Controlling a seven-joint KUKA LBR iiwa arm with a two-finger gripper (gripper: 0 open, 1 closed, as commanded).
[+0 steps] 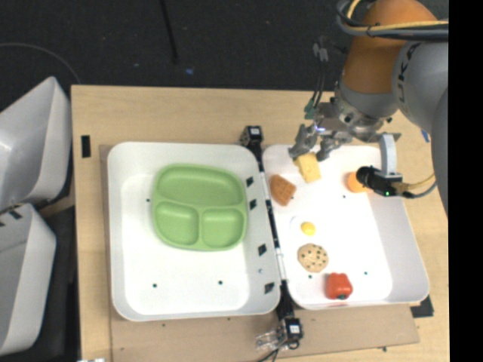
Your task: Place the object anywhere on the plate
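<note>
The green divided plate (200, 206) lies in the left bin (128, 277). My gripper (312, 151) hangs over the far left corner of the right bin (392, 255). A yellow cheese wedge (308, 169) sits tilted between the fingertips, its top caught by them and its lower part hanging free. The gripper is shut on this wedge. It is well to the right of the plate, beyond the wall between the two bins.
In the right bin lie a brown bread piece (282, 190) just left of the wedge, an orange ball (354, 181), a small yellow piece (307, 228), a cookie (312, 258) and a red pepper (339, 285). Black clips (251, 135) sit along the bins' shared edge.
</note>
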